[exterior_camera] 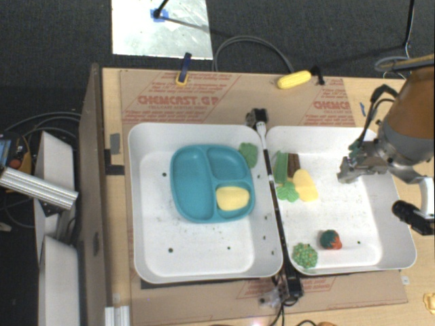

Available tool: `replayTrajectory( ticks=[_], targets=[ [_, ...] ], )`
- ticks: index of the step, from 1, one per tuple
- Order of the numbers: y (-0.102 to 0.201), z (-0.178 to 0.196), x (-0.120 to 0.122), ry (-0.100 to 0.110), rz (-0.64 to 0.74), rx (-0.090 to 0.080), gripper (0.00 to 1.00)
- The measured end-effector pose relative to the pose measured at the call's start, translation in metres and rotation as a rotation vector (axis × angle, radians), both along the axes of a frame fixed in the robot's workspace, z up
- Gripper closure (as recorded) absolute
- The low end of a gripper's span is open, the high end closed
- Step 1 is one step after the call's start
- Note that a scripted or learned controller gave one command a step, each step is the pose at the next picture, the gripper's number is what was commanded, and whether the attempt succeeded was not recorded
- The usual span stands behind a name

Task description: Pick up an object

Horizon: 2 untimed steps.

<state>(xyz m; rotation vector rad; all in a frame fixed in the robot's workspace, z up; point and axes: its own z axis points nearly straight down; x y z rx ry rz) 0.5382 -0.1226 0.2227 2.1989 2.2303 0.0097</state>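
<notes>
- The nearest pickable things lie in the right bin [387, 250]: a yellow piece [304, 185] touching a green leafy piece [287, 193] and a brown block [293, 164] by the divider, plus a red-and-teal ball [330, 239] and a green bumpy piece [305, 255] nearer the front.
- My hand [348, 171] hangs over the right bin's back half, apart from all of them (whether it is apart or together I cannot tell).
- Risk, as I judge it: the clustered pieces crowd each other, so a descent there could nudge one aside; the ball may roll.
- The left bin [153, 250] holds a blue tray [197, 182] with a yellow lump [232, 197].
</notes>
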Motion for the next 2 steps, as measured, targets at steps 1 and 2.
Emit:
replayTrajectory(
  ticks=[1, 2],
  targets=[
    [0.045, -0.017, -0.007, 0.011, -0.006, 0.004, 1.0],
    [0.043, -0.005, -0.006, 0.007, -0.005, 0.002, 1.0]
  ],
)
